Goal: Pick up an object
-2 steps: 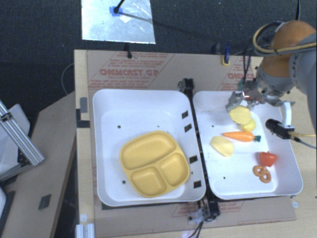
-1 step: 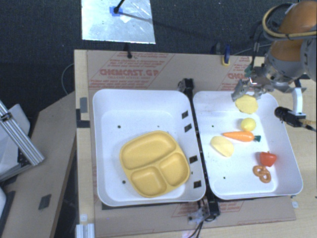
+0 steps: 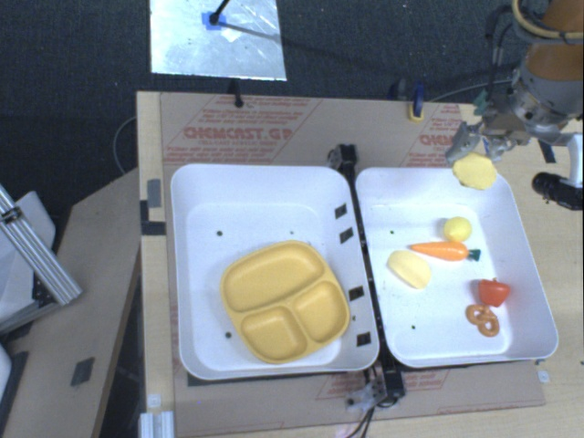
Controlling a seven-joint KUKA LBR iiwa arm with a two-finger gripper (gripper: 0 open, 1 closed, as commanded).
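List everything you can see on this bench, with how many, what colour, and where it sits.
Bins: two, white, side by side on the bench.
Divided plate: one, yellow, in the left bin.
Toy carrot: one, orange, middle of the right bin.
Yellow ball: one, just above the carrot.
Pale oval piece: one, cream, left of the carrot.
Red toy: one, right bin's near right.
Pretzel: one, brown-orange, below the red toy.
Pale yellow item: one, right bin's far edge, under the gripper.
Gripper: one, grey, upper right.

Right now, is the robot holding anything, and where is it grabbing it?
Yes, it seems so: a pale yellow toy food piece hangs under the gripper, grabbed by its top edge, above the right bin's far corner.
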